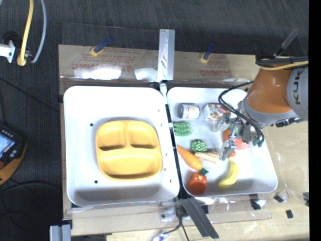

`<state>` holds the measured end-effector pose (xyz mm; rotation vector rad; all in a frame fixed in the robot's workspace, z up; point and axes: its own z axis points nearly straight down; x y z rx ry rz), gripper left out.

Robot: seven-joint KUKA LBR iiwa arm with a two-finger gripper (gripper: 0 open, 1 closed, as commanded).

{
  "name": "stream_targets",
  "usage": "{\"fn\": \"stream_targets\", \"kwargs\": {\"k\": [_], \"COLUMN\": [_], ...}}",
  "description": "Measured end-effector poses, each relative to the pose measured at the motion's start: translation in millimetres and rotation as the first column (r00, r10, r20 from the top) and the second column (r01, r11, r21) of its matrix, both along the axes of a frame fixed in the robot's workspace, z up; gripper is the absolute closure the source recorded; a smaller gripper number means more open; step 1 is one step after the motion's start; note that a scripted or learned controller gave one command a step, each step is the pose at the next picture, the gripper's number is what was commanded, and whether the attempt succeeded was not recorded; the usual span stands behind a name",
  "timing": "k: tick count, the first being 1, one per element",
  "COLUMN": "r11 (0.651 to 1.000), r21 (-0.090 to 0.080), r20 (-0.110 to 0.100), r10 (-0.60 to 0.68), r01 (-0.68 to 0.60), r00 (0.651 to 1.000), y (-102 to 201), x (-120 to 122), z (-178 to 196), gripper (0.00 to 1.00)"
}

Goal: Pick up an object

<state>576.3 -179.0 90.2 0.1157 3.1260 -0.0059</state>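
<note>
On the bench, two shallow white bins sit side by side. Left bin (75, 149) holds a yellow divided plastic tray (129, 149). Right bin (263, 177) holds a plastic banana (229, 174), orange carrot (188, 157), red tomato (197, 183), small can (189, 111). Grey-and-orange arm's gripper (231, 145) hangs low just above the banana; whether it is open or closed is unclear.

Arm (273, 97) reaches in, pincer (229, 147) pointing down.

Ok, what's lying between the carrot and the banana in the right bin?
In the camera view, a pale corn cob lies between the carrot and the banana. The tomato sits lower, off that line.
</note>
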Motion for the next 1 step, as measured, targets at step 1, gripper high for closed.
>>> {"fn": "stream_targets", "kwargs": {"k": [1], "r11": [1.0], "r21": [-0.004], "r20": [0.004], "r10": [0.001], "r01": [-0.001], "r00": [1.0], "y": [0.0], "x": [1.7], "z": [11.3], "gripper": [1.0]}}
